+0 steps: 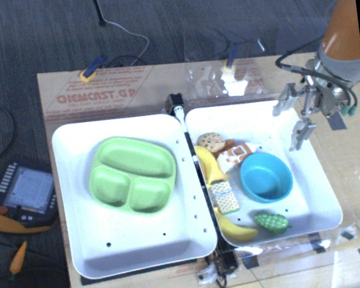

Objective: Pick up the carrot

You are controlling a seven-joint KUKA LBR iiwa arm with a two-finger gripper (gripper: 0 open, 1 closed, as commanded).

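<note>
The claw (299, 112) is seen over the right bin's (317, 184) far right corner, fingers spread apart with nothing pinched between them and nothing touched. No carrot can be made out for sure. A blue bowl (266, 176), banana (234, 230), cookie (211, 142) and a green bumpy thing (271, 221) are packed in that bin.

We can read one printed text: faded red block capitals, roughly "CHEMCAST GP", on the brown paper-faced sheet (98, 95) under the two bins, at about eleven o'clock from the left white bin (76, 206). We see smaller red print repeating near it, too faint to read. The grey handheld screen device (25, 190) at nine o'clock shows nothing we can read.
</note>
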